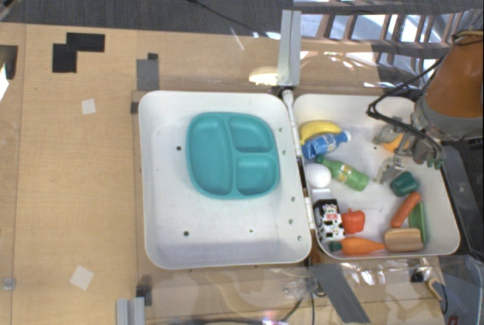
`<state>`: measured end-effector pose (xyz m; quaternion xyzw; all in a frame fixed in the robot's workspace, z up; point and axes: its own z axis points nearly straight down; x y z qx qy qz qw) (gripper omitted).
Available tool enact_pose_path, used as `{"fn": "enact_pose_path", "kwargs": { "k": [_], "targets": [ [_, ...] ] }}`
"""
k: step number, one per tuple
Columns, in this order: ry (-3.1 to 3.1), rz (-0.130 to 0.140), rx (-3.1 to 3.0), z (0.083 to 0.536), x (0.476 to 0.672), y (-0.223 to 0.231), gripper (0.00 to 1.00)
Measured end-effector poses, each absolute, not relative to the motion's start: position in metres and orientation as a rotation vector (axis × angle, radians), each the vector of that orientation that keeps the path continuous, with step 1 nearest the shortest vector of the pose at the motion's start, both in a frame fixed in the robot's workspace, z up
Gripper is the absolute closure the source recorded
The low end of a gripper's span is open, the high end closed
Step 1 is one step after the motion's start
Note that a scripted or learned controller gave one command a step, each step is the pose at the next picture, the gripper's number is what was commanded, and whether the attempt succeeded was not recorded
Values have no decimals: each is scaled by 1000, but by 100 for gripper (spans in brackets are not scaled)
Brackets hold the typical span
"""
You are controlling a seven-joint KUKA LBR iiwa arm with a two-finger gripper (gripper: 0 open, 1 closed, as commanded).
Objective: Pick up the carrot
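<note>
Two orange carrot-like pieces lie in the right bin (452,234). One tapered carrot (361,246) lies flat along the front wall. A second, redder carrot (406,208) leans diagonally near the right wall. My gripper (395,161) hangs over the right bin's upper right part, above and behind both pieces, just over a dark green block (404,183). Nothing orange is visible in the gripper. The arm's orange band (457,78) sits at the right edge.
The right bin also holds a yellow banana (318,128), a blue packet (326,143), a green bottle (345,174), a white egg (318,177), a cow-patterned box (328,218), a red piece (353,221), a green cucumber (418,222) and a tan loaf (402,239). A teal divided plate (231,153) lies in the left bin (162,225).
</note>
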<state>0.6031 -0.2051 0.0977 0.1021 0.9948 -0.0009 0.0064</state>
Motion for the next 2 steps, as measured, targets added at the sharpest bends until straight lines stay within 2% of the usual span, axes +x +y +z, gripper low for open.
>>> {"fn": "enact_pose_path", "kwargs": {
  "k": [1,2],
  "targets": [
    [3115,-3,289,88,641,-205,0],
    [3103,-6,279,103,645,-204,100]
  ]
}}
